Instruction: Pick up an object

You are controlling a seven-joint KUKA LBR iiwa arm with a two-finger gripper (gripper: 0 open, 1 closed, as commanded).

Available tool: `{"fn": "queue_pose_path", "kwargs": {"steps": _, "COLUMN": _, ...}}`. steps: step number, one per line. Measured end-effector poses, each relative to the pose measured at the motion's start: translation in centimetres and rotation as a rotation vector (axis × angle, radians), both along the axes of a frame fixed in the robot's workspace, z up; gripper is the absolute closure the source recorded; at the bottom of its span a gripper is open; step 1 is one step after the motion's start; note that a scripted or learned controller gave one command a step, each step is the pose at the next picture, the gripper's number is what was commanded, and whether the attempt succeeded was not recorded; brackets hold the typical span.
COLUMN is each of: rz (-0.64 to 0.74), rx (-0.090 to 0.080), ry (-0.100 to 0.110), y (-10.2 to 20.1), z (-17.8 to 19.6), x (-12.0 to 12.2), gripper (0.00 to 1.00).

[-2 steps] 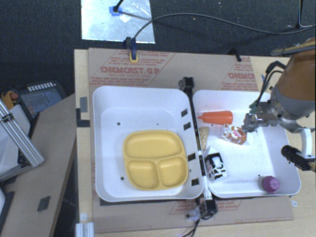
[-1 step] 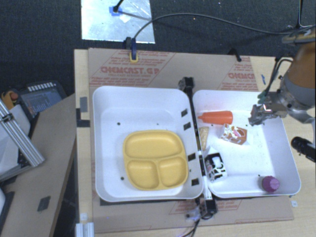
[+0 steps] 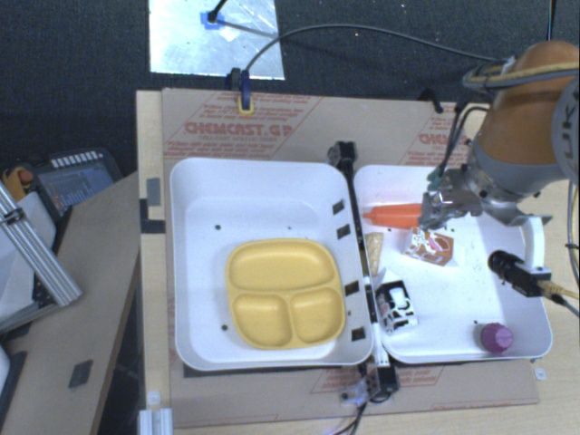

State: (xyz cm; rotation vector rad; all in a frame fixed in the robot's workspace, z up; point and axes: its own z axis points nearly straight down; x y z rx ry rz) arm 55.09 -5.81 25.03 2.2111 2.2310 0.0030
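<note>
In the right bin (image 3: 521, 333) lie an orange carrot-shaped toy (image 3: 391, 215), a small brown and white packet (image 3: 431, 246), a black and white item (image 3: 396, 304) near the divider, a purple piece (image 3: 496, 337) at the front right, and a thin tan stick (image 3: 373, 252) by the divider. My gripper (image 3: 434, 214) hangs low over the carrot's right end, just above the packet. The arm hides the carrot's right tip. I see nothing clearly between the fingers.
The left bin (image 3: 195, 243) holds a yellow divided plate (image 3: 284, 293). A black cylinder with a cable (image 3: 515, 274) sticks out of the arm over the right bin's right side. A black divider strip (image 3: 355, 234) runs between the bins.
</note>
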Motion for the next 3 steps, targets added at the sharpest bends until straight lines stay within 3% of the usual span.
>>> {"fn": "queue_pose_path", "kwargs": {"steps": 3, "rz": 0.0, "rx": 0.0, "ry": -0.001, "y": 15.6, "z": -0.7, "x": 4.3, "gripper": 1.0}}
